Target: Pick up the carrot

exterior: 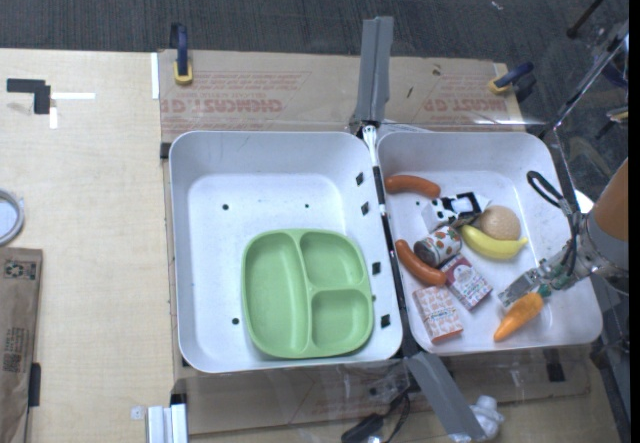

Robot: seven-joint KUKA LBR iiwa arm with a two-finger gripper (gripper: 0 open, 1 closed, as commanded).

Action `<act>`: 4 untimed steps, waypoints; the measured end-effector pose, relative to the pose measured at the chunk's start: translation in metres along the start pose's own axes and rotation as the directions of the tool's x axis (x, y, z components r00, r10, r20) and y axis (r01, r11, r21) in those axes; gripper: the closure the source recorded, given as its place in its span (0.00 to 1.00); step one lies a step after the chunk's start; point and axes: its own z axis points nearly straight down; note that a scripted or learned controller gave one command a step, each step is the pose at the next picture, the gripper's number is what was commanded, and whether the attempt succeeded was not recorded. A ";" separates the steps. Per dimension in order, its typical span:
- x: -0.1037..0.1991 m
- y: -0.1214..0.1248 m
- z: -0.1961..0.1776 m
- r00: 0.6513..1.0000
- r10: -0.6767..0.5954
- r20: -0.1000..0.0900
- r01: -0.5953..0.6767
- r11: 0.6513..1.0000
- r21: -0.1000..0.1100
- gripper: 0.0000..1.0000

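The small orange carrot (pixel 519 316) lies in the right shallow white bin (pixel 480 143), near its front right corner, with the thick end pointing up and to the right. The two-finger gripper (pixel 540 281) of the grey arm (pixel 610 231) comes in from the right and sits low, just at the thick end of the carrot, touching or almost touching it. A silver, shiny part is just left of the fingers. I cannot tell if the jaws are released or clenched, because they are small and blurred here, and I do not see the carrot between them.

In the same bin, left of the carrot, there are two small printed cartons (pixel 452 298) beside each other. Above them lie a yellow banana (pixel 492 243) and a beige round potato-like thing (pixel 499 222), touching each other. A dark little can (pixel 438 247) is just left of the banana. Two orange-red sausages are there: one (pixel 412 185) near the back of the bin, the other (pixel 420 263) tilted along the left wall.

The left white bin (pixel 200 261) holds a light green plastic plate with three compartments (pixel 307 292), lying flat toward the front.
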 end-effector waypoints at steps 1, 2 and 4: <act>-0.001 0.001 -0.027 0.911 -0.412 0.006 0.412 0.911 -0.001 0.00; 0.000 0.005 -0.002 0.783 -0.622 0.008 0.622 0.783 -0.004 0.00; 0.050 0.025 -0.104 0.748 -0.664 0.006 0.664 0.748 0.000 1.00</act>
